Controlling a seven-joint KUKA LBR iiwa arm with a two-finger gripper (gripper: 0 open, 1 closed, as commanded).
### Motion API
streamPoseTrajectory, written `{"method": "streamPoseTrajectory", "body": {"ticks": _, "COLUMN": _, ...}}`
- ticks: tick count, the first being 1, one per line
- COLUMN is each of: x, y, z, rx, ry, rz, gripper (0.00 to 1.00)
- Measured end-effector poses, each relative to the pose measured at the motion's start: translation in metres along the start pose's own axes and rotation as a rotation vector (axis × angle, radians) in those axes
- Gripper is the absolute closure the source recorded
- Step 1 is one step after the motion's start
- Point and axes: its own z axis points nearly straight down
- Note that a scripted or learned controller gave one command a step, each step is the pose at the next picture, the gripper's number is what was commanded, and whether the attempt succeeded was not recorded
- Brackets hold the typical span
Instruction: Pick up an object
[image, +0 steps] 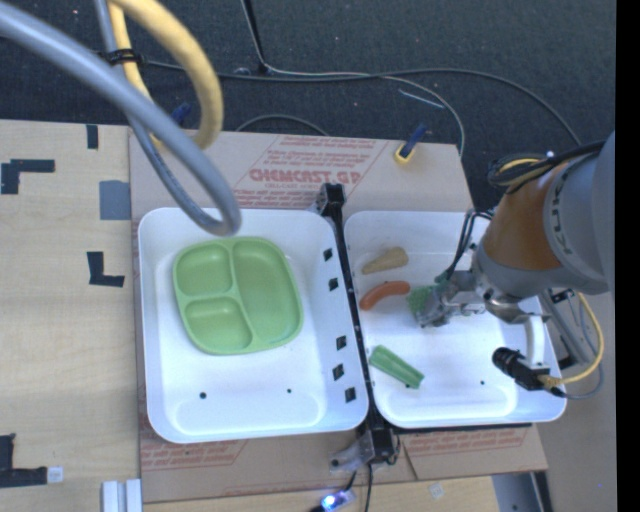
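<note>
I see two white bins side by side on the table, with cardboard under them. The left bin (160, 400) holds a green divided plate (237, 295), lying flat toward its far half. A grey hose (150, 110) and a yellow hose (190, 60) cross above that bin from the upper left; the grey one hides a little of the plate's far edge.

The right bin (450, 395) holds three loose things that I can make out. A tan, bread-like piece (385, 261) lies near the far left corner. An orange sausage-shaped piece (384, 294) lies just in front of it, close but apart. A green flat wedge (396, 366) lies tilted near the bin's left wall, well apart from the other two.

The arm (550, 230) comes in from the right, and its grey and orange body covers the bin's far right corner. The pincer (432, 305) is low in the middle of the right bin, just right of the orange piece. Something green (420, 298) shows at its tip, touching the metal. The picture is too blurred there for me to say whether that green thing sits between the fingers or beside them, and I cannot tell how wide they stand. The shape of the green thing is also mostly hidden.
</note>
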Motion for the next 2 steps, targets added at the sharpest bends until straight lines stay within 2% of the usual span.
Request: {"method": "streamPoseTrajectory", "body": {"ticks": 2, "x": -0.012, "y": -0.004, "z": -0.091, "rx": 0.000, "ry": 0.001, "rz": 0.002, "gripper": 1.00}}
